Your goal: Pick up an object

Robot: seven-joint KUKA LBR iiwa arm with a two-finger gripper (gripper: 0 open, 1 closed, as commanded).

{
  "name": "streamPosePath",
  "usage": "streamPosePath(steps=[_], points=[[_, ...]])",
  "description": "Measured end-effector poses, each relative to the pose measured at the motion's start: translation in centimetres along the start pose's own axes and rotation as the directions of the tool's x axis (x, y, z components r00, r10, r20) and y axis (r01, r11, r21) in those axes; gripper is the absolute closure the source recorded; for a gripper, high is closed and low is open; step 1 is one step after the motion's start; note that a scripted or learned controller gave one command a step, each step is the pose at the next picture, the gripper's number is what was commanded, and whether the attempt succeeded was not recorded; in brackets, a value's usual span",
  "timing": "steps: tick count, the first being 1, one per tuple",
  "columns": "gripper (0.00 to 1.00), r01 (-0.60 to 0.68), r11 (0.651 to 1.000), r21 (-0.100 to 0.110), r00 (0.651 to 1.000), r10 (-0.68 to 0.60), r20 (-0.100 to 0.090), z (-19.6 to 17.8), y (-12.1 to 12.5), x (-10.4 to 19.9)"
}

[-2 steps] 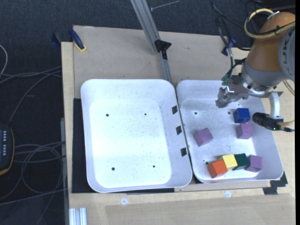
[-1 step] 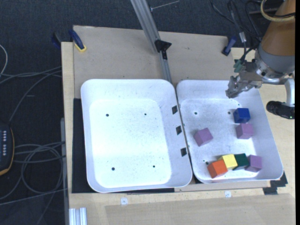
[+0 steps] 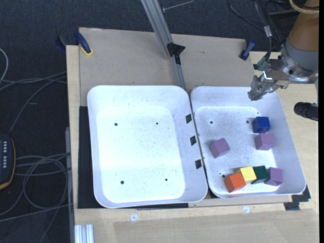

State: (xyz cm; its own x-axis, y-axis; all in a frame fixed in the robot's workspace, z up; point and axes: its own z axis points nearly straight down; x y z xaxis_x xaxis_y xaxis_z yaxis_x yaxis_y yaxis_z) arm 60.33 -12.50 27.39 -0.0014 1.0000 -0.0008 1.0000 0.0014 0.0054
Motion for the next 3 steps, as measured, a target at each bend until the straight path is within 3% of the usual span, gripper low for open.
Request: streamPosePath(steps=[3], points=[[1.00,0.006,1.000,0.008,1.000,-0.006,-0.004,2.6,-2.1,16.6]])
